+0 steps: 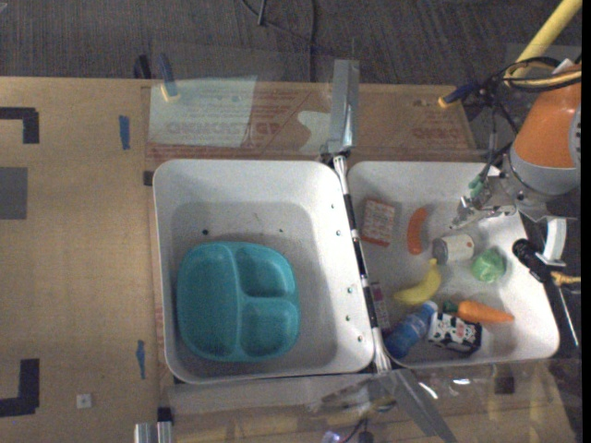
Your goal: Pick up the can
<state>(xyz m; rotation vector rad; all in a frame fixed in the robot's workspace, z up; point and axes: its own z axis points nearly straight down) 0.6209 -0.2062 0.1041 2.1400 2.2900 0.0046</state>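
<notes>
Your bench (74, 275) carries two white bins. The left bin (185, 178) holds a teal divided plate (237, 300) toward its front. In the right bin (545, 335) lie a small packet (377, 221), an orange-red piece (418, 230), a banana (420, 286), a blue bottle (409, 329) and a black-and-white carton (454, 333) at the front edge, a carrot (484, 313) and a green item (488, 265). The can (453, 246) lies on its side near the middle. Your claw (476, 212) hangs just above it toward the bin's back right; you cannot tell how wide it stands.
</notes>
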